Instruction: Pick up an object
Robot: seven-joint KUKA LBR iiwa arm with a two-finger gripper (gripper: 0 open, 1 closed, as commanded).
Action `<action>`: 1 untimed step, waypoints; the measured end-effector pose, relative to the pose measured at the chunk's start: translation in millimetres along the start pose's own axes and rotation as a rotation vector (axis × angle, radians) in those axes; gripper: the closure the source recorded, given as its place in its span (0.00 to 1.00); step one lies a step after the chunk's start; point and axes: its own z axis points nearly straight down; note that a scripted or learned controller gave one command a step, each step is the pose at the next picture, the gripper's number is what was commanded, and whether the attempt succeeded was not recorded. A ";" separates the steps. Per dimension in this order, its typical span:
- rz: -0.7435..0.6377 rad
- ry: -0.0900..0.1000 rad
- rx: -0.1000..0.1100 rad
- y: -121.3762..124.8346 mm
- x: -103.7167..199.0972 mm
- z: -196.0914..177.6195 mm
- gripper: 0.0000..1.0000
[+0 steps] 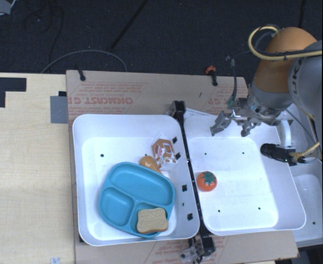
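— Tomato (206,181) sits alone in the right bin (282,216), toward that bin's left wall, just beside the divider between the two bins. Where is the gripper (235,124)?

— Up over the right bin's far edge, near its far-left corner, well apart from the tomato. The jaws stand spread, with nothing between them.

— So which step is this?

— I judge it the approach: nothing is gripped yet, and the arm hangs above the rim rather than over any object.

— And the left bin (87,147)?

— It holds a blue divided plate (129,194) with a slice of bread (152,220) in its near compartment, a small patterned toy (163,150) near the divider, and a tan rounded piece (148,162) touching the plate's far rim. Those are crowded; the tomato is the easier pick.

— What does the next move call for?

— Carrying the gripper toward the bin's near-left side until it is over the tomato, then descending with the jaws straddling it. The round shape may roll toward the wall if one finger touches first.
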 end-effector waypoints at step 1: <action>-0.002 -0.001 -0.014 2.9 -0.1 -9.0 0.00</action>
